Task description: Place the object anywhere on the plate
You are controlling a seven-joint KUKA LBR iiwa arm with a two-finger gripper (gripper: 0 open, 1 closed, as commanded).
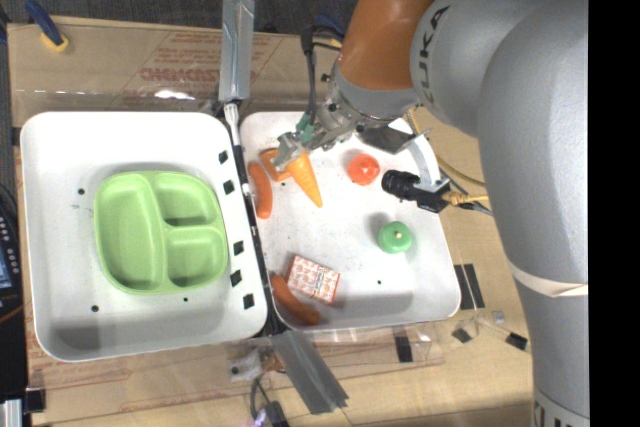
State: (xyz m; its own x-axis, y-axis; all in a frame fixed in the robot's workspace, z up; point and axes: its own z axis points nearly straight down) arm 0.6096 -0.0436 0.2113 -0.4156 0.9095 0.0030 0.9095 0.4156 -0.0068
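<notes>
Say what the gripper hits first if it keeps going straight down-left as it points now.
Likely the carrot: the gripper sits right over its wide end. Height above it is unclear; the sausage lies just beyond.

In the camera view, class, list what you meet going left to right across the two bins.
green divided plate → orange sausage by the divider → orange carrot → patterned box → red tomato → green round toy

"KUKA" on arm (470,45); cardboard (180,65) print illegible.
</notes>
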